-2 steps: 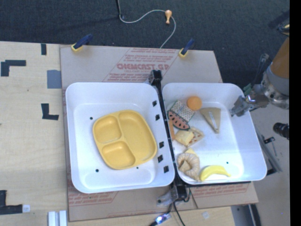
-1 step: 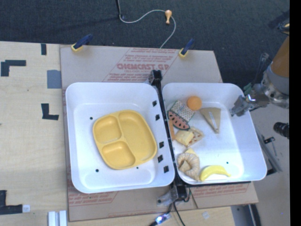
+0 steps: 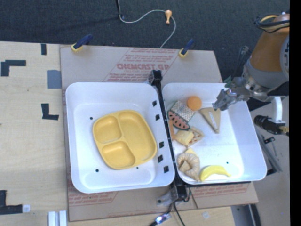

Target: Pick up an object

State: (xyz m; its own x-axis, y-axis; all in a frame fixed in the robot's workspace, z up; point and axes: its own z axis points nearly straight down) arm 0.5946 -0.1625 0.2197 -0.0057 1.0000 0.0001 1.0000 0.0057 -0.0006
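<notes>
Both bins are white: the left bin bears a yellow three-part plate, and the right bin carries an orange ball, a yellow banana, a tan croissant and a red, black-seeded watermelon slice.

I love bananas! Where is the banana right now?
The banana lies in the right-hand bin, near its front edge in the camera view, just right of the croissant and far from the gripper up at the bin's back.
</notes>
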